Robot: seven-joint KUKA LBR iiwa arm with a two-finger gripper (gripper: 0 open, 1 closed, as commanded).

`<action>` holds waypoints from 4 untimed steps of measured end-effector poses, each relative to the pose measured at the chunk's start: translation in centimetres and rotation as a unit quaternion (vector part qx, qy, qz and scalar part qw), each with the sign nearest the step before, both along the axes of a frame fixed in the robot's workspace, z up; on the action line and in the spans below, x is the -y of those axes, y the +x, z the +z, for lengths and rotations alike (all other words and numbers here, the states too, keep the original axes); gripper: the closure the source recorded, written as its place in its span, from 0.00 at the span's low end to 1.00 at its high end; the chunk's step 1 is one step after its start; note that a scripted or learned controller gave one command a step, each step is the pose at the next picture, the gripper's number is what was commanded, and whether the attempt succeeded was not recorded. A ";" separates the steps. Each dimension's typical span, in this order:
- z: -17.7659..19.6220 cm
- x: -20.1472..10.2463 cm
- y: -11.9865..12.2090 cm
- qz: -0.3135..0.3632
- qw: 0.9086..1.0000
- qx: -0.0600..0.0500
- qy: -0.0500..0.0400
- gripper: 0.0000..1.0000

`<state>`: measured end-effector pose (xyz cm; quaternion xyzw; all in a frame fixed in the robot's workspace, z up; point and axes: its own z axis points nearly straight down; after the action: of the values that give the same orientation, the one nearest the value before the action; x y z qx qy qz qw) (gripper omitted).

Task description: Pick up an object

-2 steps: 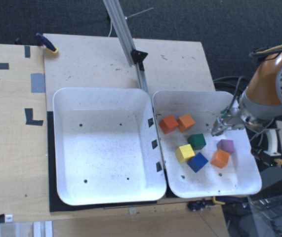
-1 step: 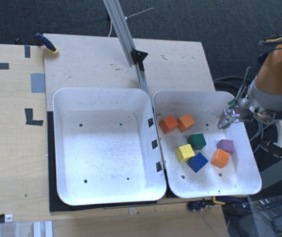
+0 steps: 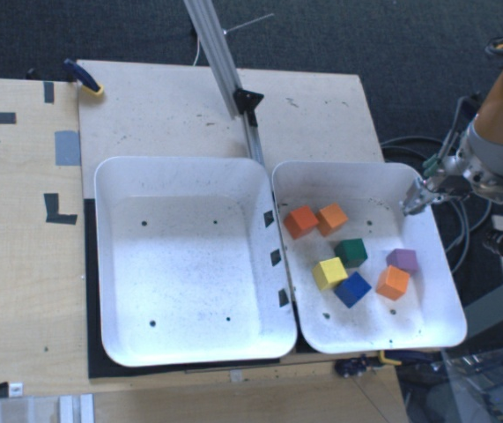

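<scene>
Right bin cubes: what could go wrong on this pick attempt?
1. The yellow foam cube, green foam cube and blue foam cube touch one another, so a grasp may nudge a neighbour or catch two.
2. The claw sits at the right white bin's rim; descending there could strike the wall.

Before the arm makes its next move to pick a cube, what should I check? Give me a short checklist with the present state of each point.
1. Cubes available in right bin: ok, seven there.
2. End effector over right bin: ok, at its upper right rim.
3. End effector above a cube: not ok, purple cube is nearest.
4. Purple cube free to grasp: not ok, orange cube touches it.
5. Green cube free: cannot tell.
</scene>
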<state>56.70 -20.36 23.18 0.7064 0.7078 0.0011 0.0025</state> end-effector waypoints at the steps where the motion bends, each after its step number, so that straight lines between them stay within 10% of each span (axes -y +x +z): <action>1: -0.9 -5.4 1.1 0.002 1.000 -0.003 0.002 1.00; 4: 1.1 -20.0 6.3 0.003 1.000 -0.002 0.002 1.00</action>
<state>63.02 -0.32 24.24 0.7044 0.7098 0.0009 -0.0007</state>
